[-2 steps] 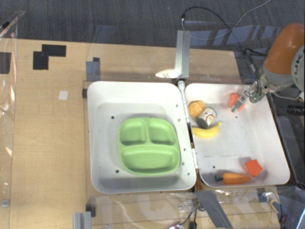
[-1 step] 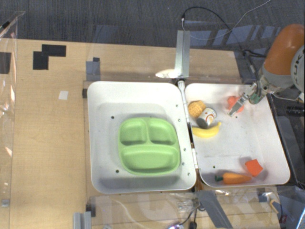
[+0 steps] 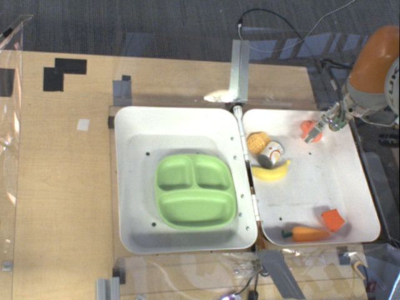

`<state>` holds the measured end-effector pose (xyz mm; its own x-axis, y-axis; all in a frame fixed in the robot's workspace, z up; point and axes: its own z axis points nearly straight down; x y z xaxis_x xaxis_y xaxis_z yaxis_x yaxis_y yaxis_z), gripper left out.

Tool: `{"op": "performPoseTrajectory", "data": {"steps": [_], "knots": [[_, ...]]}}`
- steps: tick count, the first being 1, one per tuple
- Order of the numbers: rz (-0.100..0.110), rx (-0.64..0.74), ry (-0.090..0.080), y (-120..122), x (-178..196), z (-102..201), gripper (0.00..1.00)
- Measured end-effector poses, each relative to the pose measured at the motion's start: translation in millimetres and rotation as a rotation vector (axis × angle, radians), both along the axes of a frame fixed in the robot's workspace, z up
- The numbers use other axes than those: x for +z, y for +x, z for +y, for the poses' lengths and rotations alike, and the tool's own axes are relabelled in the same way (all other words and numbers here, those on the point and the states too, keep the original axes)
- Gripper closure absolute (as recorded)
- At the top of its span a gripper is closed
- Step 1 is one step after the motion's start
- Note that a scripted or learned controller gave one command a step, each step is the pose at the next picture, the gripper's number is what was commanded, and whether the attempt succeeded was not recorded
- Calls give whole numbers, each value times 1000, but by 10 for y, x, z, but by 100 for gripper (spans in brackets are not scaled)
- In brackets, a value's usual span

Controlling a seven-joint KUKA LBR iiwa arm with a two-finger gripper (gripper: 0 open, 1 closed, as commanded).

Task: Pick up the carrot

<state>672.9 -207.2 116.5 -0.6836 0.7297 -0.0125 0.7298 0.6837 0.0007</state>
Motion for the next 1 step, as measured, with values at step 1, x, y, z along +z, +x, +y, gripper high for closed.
{"op": "performPoseTrajectory", "data": {"steps": [1], "knots": [[-18, -1, 1, -312, -192, 190, 100]]}}
